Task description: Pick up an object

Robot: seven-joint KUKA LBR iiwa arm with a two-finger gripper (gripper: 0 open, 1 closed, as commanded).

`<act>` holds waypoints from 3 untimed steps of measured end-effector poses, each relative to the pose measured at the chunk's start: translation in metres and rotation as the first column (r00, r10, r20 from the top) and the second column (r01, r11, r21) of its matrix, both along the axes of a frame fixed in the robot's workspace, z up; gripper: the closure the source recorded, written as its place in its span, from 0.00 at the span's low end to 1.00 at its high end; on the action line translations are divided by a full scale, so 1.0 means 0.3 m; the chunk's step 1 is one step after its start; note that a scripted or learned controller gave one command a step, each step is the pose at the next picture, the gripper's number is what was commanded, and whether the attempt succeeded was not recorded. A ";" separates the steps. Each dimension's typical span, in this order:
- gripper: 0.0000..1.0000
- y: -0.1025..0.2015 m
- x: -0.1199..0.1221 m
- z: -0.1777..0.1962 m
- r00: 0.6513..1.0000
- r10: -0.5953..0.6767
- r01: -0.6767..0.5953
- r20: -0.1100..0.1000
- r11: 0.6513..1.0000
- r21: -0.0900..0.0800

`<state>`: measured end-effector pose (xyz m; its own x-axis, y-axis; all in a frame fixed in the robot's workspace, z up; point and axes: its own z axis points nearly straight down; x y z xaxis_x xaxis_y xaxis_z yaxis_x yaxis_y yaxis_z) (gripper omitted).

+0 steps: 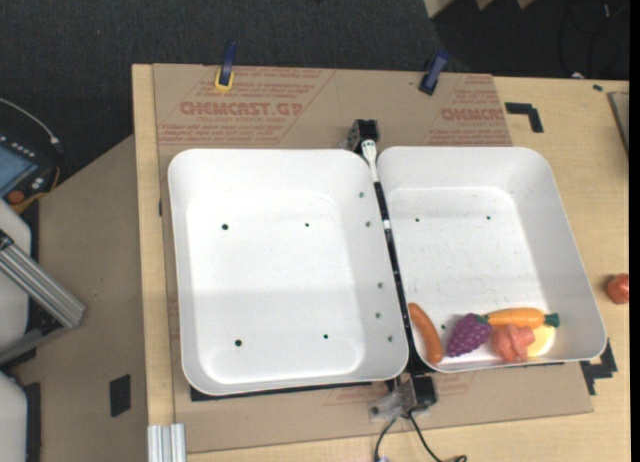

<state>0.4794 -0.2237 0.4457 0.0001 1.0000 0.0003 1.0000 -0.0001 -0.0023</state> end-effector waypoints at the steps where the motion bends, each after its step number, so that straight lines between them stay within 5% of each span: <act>1: 1.00 0.016 -0.001 -0.007 1.000 0.000 0.000 0.001 1.000 0.000; 3: 1.00 -0.001 0.001 0.028 1.000 0.000 0.000 0.007 1.000 -0.003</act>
